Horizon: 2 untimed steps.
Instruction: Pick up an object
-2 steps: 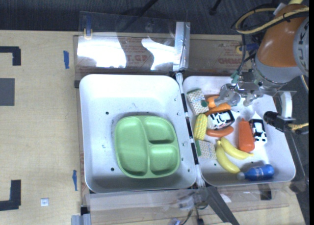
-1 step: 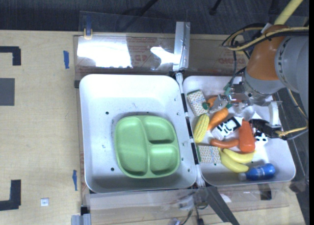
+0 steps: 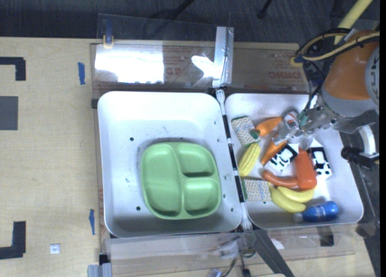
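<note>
The right bin holds a heap of toy food: a yellow corn cob, an orange carrot, a second carrot, a red-orange pepper, a yellow banana, a blue bottle, and a black-and-white block. My gripper hangs low over the back of this heap, just right of the upper carrot. Its metal fingers point down-left toward the pile. Whether anything sits between them is not visible.
The left bin carries a green divided plate. Two speckled sponge-like pads lie along the right bin's left side. A clear plastic panel stands behind the left bin. Yellow cable loops above the arm.
</note>
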{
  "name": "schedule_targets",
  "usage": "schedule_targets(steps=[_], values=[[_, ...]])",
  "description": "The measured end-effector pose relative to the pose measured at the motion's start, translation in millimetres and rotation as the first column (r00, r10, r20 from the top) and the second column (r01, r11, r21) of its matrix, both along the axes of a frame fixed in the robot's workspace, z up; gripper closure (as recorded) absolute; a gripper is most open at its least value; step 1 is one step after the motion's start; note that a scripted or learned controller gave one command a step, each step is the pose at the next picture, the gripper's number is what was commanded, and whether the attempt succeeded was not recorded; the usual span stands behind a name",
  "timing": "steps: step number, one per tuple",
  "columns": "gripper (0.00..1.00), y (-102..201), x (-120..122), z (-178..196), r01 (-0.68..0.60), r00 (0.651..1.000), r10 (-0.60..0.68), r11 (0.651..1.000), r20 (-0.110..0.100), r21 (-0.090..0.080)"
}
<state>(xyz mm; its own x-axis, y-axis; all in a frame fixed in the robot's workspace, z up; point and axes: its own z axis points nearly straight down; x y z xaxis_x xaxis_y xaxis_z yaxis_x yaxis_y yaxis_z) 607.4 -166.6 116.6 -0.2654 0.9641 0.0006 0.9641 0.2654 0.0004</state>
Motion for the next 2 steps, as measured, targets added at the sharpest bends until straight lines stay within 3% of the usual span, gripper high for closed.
schedule_targets(steps=[1,2], values=[[0.0,70.2,10.2,-30.2,0.033,0.999,-0.033,0.999,-0.002,0.0],[1.0,69.2,12.3,-18.2,0.035,0.999,-0.035,0.999,0.006,-0.001]])
